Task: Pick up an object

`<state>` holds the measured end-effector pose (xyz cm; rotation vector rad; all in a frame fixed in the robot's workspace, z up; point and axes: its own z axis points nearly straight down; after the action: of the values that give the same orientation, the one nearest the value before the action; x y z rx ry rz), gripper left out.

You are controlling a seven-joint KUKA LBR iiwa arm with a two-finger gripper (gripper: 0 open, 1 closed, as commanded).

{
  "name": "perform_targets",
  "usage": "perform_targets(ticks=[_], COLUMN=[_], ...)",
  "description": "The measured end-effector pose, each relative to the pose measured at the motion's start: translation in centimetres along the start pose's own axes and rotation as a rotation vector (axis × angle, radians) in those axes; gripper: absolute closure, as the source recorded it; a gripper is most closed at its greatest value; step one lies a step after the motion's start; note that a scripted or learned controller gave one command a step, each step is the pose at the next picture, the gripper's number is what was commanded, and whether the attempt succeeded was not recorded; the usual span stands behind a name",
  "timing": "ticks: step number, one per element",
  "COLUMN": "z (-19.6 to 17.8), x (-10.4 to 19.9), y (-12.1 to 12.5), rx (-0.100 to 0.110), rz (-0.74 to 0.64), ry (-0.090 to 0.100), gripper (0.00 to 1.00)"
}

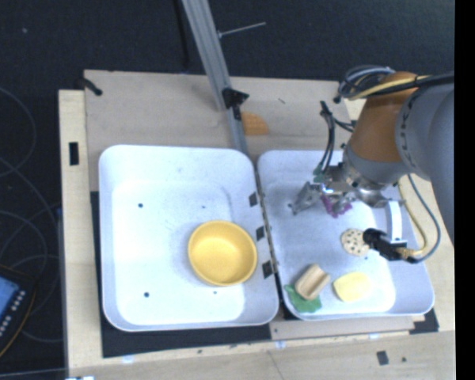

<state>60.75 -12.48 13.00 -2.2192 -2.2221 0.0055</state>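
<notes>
Over the right bin (pixel 294 182), the gripper (pixel 326 199) hangs low at the far half of the tray, with the grey arm and its orange band (pixel 380 130) entering from the right. A small purple object (pixel 333 207) shows at the fingertips, but whether it sits between the fingers or lies on the bin floor beneath them cannot be told; the jaw state is likewise unclear from this angle. Near of the gripper, and apart from it, a round speckled cookie (pixel 351 242) rests on the bin floor. At the near edge of the same bin lie a tan bread-like piece (pixel 310 280), a green item (pixel 304 303) partly under it, and a yellow block (pixel 351 286) just to the right. The left bin (pixel 134 180) holds a yellow bowl (pixel 222 252), upright, toward its near right corner.
</notes>
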Motion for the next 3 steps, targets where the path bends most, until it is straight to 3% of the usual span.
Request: perform_targets(ticks=[1, 3], z=[-1.4, -11.3], x=[-0.1, -1.6], y=[0.2, 1.7], rx=[-0.007, -0.010], rz=[0.005, -0.001], ry=[0.001, 0.000], gripper=[1.00, 1.00])
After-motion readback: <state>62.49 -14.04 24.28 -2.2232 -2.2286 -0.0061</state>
